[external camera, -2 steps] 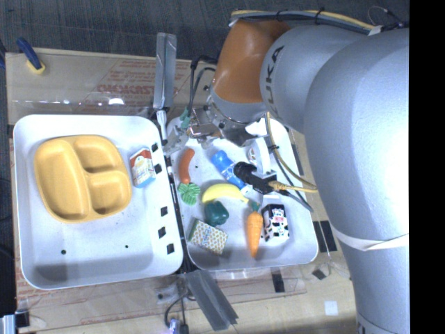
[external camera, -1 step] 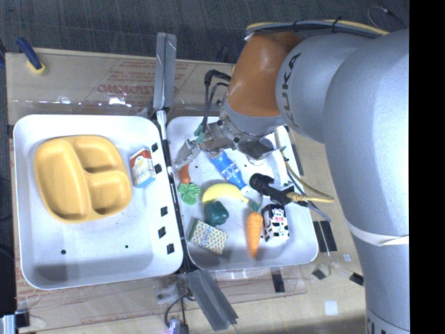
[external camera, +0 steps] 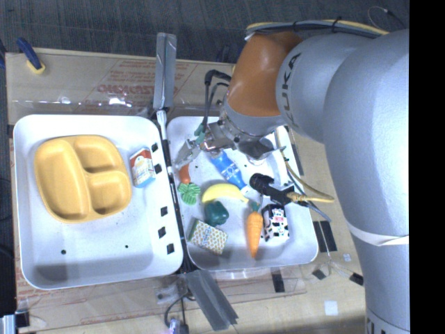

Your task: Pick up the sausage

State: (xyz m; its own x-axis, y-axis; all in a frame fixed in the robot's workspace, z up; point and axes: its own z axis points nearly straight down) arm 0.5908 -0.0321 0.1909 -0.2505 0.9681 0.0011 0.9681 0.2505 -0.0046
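Claw hovers at right bin's left edge over sausage.

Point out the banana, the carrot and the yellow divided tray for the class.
banana (external camera: 222, 193), camera view, middle of its curve.
carrot (external camera: 254, 232), camera view, its orange body.
yellow divided tray (external camera: 58, 179), camera view, its left rim.

Faint red printing is seen on the brown cardboard behind the bins, but no word of it can be made out. A printed label is carried by the small can in the left bin, too small to be read.
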